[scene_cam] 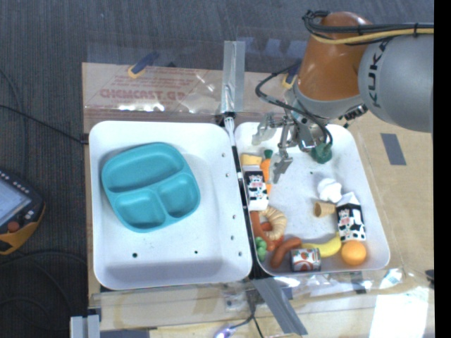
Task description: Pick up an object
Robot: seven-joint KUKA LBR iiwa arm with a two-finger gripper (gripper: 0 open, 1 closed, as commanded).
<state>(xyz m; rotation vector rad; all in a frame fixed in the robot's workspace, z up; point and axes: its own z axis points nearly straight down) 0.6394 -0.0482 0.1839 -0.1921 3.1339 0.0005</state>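
Hanging over the upper part of the right bin (370,182), the gripper (282,150) sits below the orange band of the arm (380,62), which enters from the right. Metal fingers (280,166) point down toward the bin's left side, just beside a carrot-like orange piece (266,167) and a yellowish block (250,160). Whether the claw is spread or closed — cannot tell from this angle; nothing visibly sits between the fingers.

Right bin contents, all resting on the floor of the bin:
- dark green item (322,152) close to the gripper's right side, partly hidden
- small cow-patterned carton (256,191) along the left wall
- white rounded object (329,188) mid-bin, a tan cone-like piece (325,208) just below it
- second cow-patterned carton (349,219) toward the right wall
- pretzel-like pastry (274,220), a green bit (261,245) and a reddish sausage (285,250) in the lower left
- can (305,260), banana (328,246) and orange (354,253) along the lower edge

Left bin (127,259) holds a teal divided plate (150,185), tilted slightly, in its upper left area, well apart from the gripper.

A clear plastic sheet with red lettering (151,94) lies behind the left bin.
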